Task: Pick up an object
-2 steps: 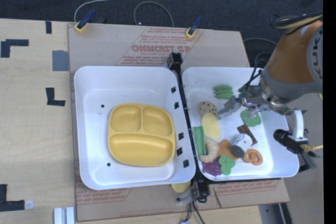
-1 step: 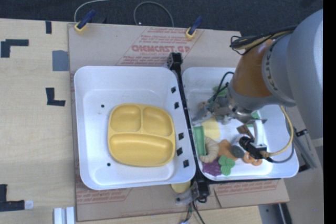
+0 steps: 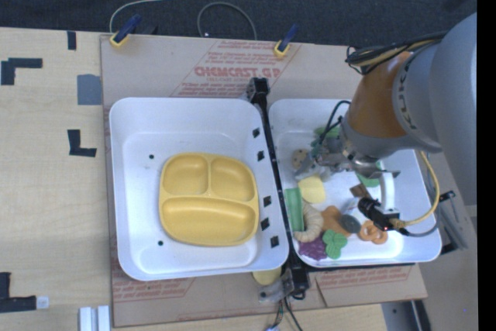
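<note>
Here: small yellow toy (image 3: 311, 189) | rounded, pale | right bin (image 3: 415, 248)

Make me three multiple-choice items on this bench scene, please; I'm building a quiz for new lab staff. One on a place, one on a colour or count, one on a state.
1. Where does the divided tray lie?
A. in the left bin
B. in the right bin
C. on the bare bench

2. What colour is that tray?
A. blue
B. yellow
C. red

3. How does the tray lie?
A. flat, compartments facing up
B. upside down
C. standing on its edge

Answers:
1 A: the tray rests on the floor of the left bin, while the small toy foods, such as the purple grapes, sit in the right bin.
2 B: the whole tray is plain yellow against the white bin.
3 A: its three compartments are open to the camera and it lies level on the bin floor.
</note>
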Robot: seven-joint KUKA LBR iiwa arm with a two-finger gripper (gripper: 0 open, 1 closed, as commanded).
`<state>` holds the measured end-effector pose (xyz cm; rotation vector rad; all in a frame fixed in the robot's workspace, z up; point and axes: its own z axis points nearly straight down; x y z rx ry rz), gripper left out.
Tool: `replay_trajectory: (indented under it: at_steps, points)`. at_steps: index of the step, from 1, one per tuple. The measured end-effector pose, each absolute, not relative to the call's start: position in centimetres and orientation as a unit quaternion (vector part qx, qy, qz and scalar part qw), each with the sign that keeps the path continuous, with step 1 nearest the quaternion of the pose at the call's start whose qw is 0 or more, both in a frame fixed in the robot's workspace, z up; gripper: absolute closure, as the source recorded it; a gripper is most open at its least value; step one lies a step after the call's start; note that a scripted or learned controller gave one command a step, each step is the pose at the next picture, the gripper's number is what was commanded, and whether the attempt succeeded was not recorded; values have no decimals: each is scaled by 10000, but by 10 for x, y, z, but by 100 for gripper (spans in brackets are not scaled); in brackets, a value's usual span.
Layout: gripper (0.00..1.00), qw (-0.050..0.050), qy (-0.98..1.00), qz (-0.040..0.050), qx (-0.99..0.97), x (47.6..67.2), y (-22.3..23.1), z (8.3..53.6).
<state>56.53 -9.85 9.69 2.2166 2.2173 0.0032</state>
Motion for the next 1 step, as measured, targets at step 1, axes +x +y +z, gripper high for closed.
replay_trajectory:
  at_steps: [1]
  points:
    - [100, 23, 7103, 33, 7039, 601, -22, 190]
